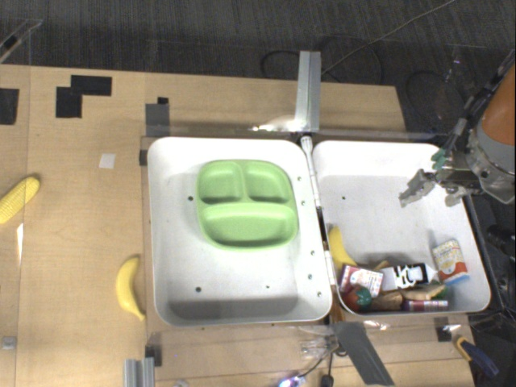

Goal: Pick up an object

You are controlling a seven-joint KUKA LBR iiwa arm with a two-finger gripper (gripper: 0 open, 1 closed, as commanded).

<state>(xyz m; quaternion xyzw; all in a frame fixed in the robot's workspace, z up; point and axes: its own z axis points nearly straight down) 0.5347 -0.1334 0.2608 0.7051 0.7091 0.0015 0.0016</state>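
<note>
The two-finger tool (421, 185) is held above the right shallow white bin (379, 164); its spread cannot be told. The small cluttered packages (399, 282) are packed against the near wall, so a grasp could be blocked or two items pinched.

The arm (493, 127) reaches in from the right edge, its orange band showing above the grey wrist. The gripper (421, 185) points leftward and slightly down at the end of the wrist. Whether it is parted or closed cannot be told.
</note>
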